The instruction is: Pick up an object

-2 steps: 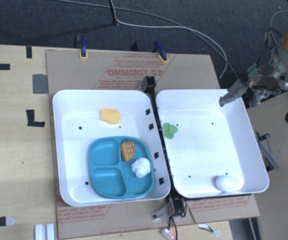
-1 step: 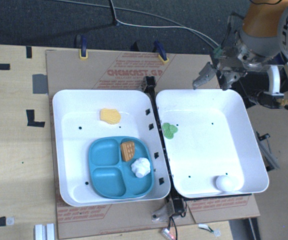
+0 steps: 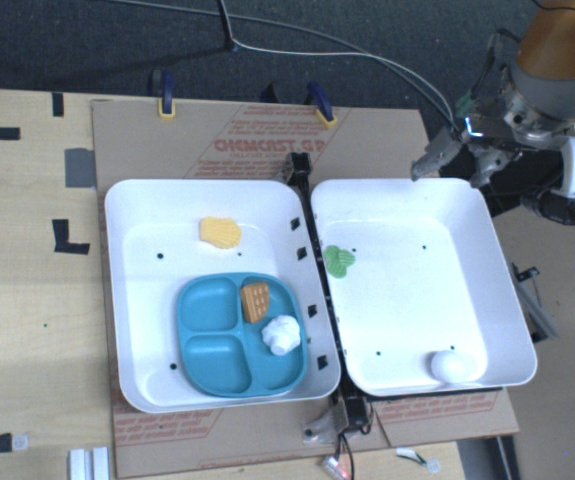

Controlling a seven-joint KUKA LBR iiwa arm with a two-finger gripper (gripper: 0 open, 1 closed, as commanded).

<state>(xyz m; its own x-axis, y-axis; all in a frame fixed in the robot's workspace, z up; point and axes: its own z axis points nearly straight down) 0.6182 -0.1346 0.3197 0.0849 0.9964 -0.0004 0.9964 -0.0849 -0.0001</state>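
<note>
My gripper (image 3: 454, 171) hangs over the far right corner of the right bin (image 3: 487, 268), open, with nothing between its fingers. In that bin lie a small green object (image 3: 340, 261) by the left wall and a white ball (image 3: 454, 365) near the front right corner. The left bin (image 3: 127, 268) holds a yellow piece (image 3: 220, 232) at the back. It also holds a blue divided tray (image 3: 217, 353) bearing a brown waffle-like piece (image 3: 255, 301) and a white crumpled object (image 3: 281, 335). All the objects lie well away from the gripper.
Both bins rest on a cardboard sheet (image 3: 257, 143) held by two clamps (image 3: 320, 107) at the back edge. A black divider (image 3: 312, 268) runs between the bins. A cable (image 3: 367, 58) crosses the dark floor behind.
</note>
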